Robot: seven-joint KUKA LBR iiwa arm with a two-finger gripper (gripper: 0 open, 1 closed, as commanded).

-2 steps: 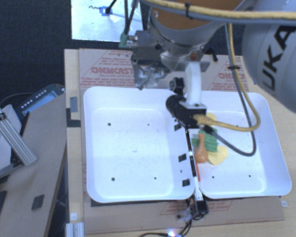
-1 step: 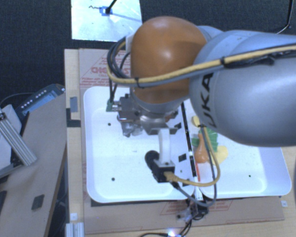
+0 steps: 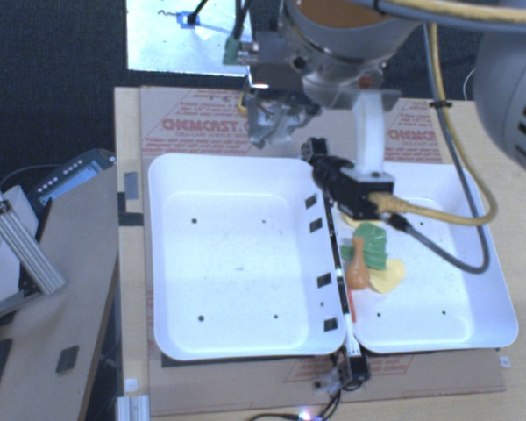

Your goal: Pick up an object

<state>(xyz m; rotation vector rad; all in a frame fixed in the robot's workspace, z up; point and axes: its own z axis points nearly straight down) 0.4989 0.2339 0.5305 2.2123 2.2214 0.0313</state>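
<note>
A small heap of objects lies in the right bin (image 3: 438,323) close to the divider: a green piece (image 3: 374,242), an orange bottle-shaped piece (image 3: 358,267) and a flat yellow piece (image 3: 388,278), all touching or overlapping. My gripper (image 3: 272,123) hangs high under the grey and orange wrist, over the back rim of the left bin (image 3: 237,261). It is well up and to the left of the heap. Nothing shows in its grasp.
A white post and a black connector (image 3: 351,189) with a yellow cable (image 3: 438,217) reach over the back of the right bin, just above the heap. Black clips (image 3: 324,279) line the divider between the bins. Cardboard lies under both bins.
</note>
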